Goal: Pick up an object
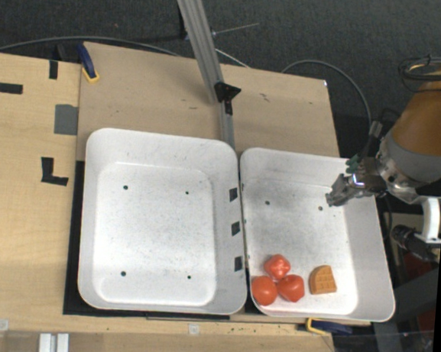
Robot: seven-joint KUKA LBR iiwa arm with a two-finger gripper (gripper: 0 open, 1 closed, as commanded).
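Two shallow white bins are seen side by side on the bench (175,83). The left bin (159,223) shows a speckled floor with a few small dark dots. The right bin (311,233) holds four objects, all grouped near its lower edge as seen from the camera.

Three red objects are noted in a tight cluster: an upper red piece (277,265), a lower-left red piece (263,291) lying close to the bin's lower-left corner, and a lower-right red piece (291,288). The three appear to be touching one another. Just to the right of them, slightly apart, an orange-brown block (322,280) with a ridged face is observed.

The arm (420,135) is seen entering from the right, its orange band visible above the wrist. The gripper (340,196) is positioned over the upper right part of the right bin, near its right wall and well apart from the cluster of objects. Nothing is seen between its fingers. The spacing of the fingers cannot be made out at this resolution; it cannot be told whether they are wide or narrow.

A slanted metal bar (205,44) is noted above the bins.
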